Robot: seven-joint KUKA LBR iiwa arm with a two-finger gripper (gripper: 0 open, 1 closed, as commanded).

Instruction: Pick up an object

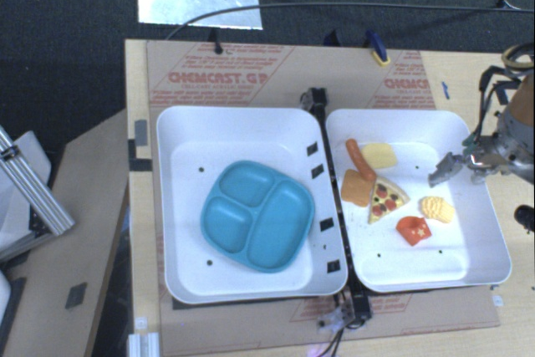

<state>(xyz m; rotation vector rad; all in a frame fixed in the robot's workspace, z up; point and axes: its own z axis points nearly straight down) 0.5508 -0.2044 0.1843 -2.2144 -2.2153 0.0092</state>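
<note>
Bench: dark floor around a cardboard-topped bench (251, 71) bearing two white bins.
Left bin (180, 138): holds a blue tray (257, 216).
Right bin (468, 263): toy foods clustered left of centre; sausage (360, 158), cheese (379, 155), bread (357, 189), pizza (384, 200), red piece (414, 229), corn (438, 209).
Pincer (443, 171): mine, over the right bin's upper right, apart from every item; released or clenched, I cannot tell.
Risk: pieces touch, so I judge a descent could nudge neighbours or close on nothing.
</note>
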